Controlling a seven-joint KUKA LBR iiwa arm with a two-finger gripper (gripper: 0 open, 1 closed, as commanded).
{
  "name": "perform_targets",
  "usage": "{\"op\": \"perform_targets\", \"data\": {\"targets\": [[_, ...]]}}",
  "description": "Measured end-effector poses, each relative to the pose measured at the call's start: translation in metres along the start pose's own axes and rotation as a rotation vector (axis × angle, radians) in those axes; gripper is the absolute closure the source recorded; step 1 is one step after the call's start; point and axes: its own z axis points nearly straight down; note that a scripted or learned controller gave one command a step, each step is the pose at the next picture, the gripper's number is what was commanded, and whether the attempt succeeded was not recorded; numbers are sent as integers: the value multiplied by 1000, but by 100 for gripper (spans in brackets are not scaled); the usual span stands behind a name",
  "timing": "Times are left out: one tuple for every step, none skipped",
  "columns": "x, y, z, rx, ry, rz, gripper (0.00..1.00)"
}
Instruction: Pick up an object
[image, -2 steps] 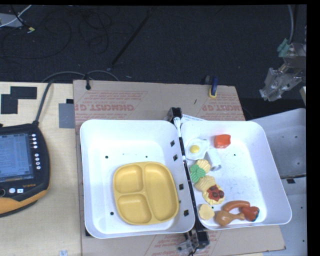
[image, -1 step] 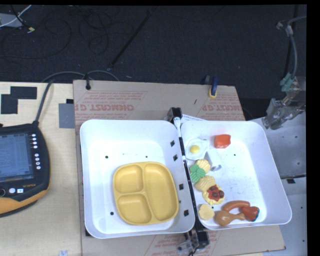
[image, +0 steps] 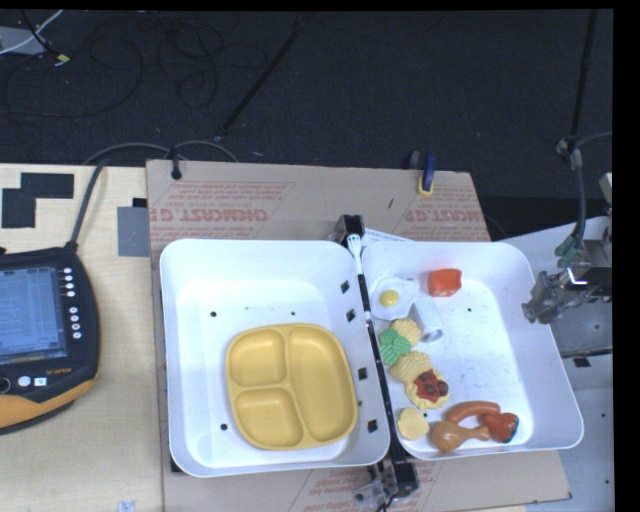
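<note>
Toy food lies along the left side and front of the right bin. At the back are a fried egg and a red block. A green piece rests among yellow ridged pieces, beside a pizza slice with red topping. A sausage, a red pepper and a pale yellow round sit at the front. The gripper hangs at the right bin's right rim, apart from all the food.
The left bin holds a yellow divided plate. A teach pendant lies on the bench at far left. A blue and yellow clamp sits on the cardboard behind the bins. Cables run across the dark floor at the back.
</note>
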Motion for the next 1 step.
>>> {"op": "perform_targets", "data": {"targets": [[-34,27,138,3,1,-3,100]]}}
